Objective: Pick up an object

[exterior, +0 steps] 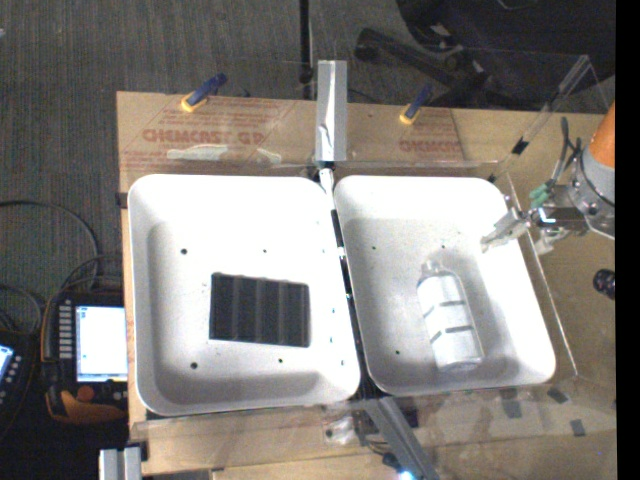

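Observation:
A white plastic bottle point(448, 320) lies on its side in the right bin point(400, 200), cap end toward the back, near the bin's middle. A black ribbed rectangular pad point(260, 310) lies flat in the left bin point(160, 218). My gripper point(506, 228) hangs over the right bin's right rim, up and to the right of the bottle and well apart from it. Nothing shows in its grasp. The arm's orange band point(606, 140) is at the right edge of the view.
The two bins meet along a central seam point(340, 268) under a metal post point(330, 108). Clamps point(205, 90) hold the board behind the bins. A clear panel point(545, 268) stands along the right bin's outer side. A handheld pendant point(90, 343) lies left of the bench.

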`<state>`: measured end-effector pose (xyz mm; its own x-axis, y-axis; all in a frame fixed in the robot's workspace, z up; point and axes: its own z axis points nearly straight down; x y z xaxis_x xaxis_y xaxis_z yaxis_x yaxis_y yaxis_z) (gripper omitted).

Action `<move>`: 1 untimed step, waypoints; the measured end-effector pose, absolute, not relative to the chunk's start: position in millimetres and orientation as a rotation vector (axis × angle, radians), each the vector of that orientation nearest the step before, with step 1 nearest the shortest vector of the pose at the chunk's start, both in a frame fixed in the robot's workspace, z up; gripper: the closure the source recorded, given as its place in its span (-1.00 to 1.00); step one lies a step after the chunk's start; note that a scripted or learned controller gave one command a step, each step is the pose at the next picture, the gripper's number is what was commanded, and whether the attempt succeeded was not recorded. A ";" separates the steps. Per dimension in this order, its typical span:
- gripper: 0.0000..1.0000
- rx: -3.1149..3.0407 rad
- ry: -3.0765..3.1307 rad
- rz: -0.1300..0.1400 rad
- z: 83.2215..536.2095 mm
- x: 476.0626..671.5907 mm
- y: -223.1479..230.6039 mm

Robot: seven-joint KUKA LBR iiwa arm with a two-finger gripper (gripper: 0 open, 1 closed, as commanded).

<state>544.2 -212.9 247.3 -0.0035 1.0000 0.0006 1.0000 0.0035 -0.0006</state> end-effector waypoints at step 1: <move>-1.00 -1.983 -2.435 0.001 168.0 544.5 -215.0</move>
<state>544.5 -215.0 168.0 -0.2026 0.9793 0.0001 0.9793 0.2026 -0.0011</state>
